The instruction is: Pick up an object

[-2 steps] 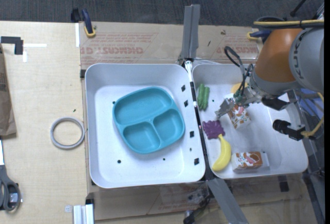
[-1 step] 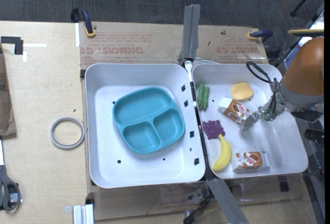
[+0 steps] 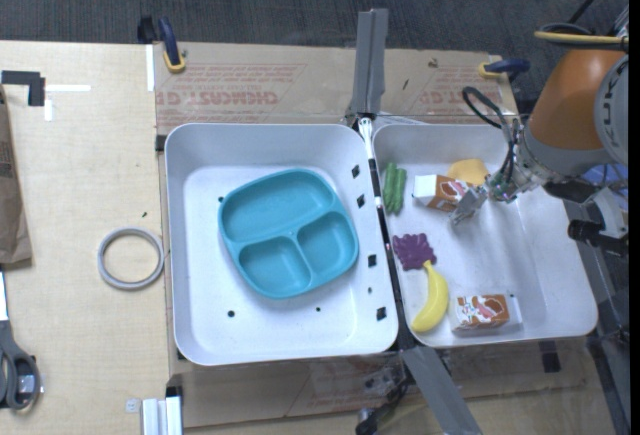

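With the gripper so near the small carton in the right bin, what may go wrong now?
1. The gripper sits among a small carton and an orange-yellow item that lie close together; it may push them instead of catching one.
2. These items lie near the right bin's back wall, so one might slide against it.

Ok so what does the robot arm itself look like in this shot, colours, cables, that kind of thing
The arm is bulky and rounded, with a broad orange band above the wrist and a grey casing section at the view's right edge. Dark cables loop near the wrist. It narrows to a small metallic grey gripper, with what looks like thin coloured wiring just behind it.
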`<state>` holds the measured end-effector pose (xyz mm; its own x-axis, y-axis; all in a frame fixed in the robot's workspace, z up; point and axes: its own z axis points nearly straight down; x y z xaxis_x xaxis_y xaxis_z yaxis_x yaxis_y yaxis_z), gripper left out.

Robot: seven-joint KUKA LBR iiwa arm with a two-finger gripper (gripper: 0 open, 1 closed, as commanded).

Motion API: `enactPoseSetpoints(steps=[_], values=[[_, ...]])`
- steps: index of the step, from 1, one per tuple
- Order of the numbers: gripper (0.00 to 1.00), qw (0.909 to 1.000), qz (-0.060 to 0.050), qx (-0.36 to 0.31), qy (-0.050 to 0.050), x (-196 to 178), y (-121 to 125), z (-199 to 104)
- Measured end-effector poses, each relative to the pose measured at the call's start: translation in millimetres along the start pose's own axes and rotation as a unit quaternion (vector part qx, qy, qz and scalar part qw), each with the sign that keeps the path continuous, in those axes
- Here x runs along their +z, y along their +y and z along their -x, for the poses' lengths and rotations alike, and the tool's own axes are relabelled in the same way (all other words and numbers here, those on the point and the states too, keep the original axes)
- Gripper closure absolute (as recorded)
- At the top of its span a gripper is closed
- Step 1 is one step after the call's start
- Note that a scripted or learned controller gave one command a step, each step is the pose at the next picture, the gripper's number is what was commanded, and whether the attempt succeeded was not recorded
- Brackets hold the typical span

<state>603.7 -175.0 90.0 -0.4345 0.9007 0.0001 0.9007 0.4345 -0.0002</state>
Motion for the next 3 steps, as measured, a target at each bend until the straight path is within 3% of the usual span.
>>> enactPoseSetpoints(steps=[1,2,3], values=[[0.0,0.9949,0.0,0.101,0.0,0,27,1],[0.0,0.9999,0.0,0.017,0.0,-5,21,61],[0.0,0.9886,-0.002,-0.151,0.001,-7,40,43]])
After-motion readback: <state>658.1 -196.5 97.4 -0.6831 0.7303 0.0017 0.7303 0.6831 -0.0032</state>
